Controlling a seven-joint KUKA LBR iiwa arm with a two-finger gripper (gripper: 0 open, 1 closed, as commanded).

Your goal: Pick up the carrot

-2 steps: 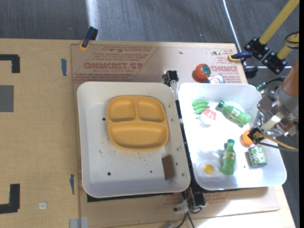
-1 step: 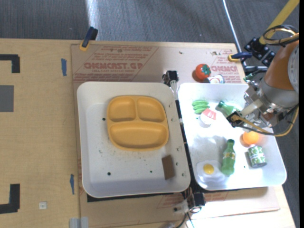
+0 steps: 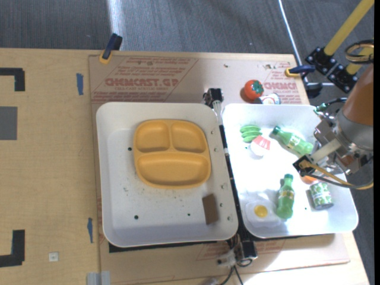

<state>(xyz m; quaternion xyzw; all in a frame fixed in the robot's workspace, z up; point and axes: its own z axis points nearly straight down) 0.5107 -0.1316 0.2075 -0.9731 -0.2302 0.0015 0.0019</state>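
A small orange piece that looks like the carrot [image 3: 310,180] peeks out in the right bin [image 3: 344,221], near its right side. Most of it is hidden under the robot's hardware. My gripper [image 3: 330,159] hangs over that spot, reaching in from the right just above and right of the orange piece. No object can be seen held in it.
The right bin also holds a lying green bottle [image 3: 292,140], a second green bottle [image 3: 285,198], a green can [image 3: 320,196], a green pod [image 3: 250,132], a pink-white piece [image 3: 258,145] and a yellow disc [image 3: 261,211]. The left bin [image 3: 113,177] holds a yellow divided plate [image 3: 172,153] and a brown block [image 3: 209,208]. A tomato [image 3: 252,90] lies behind the bins.
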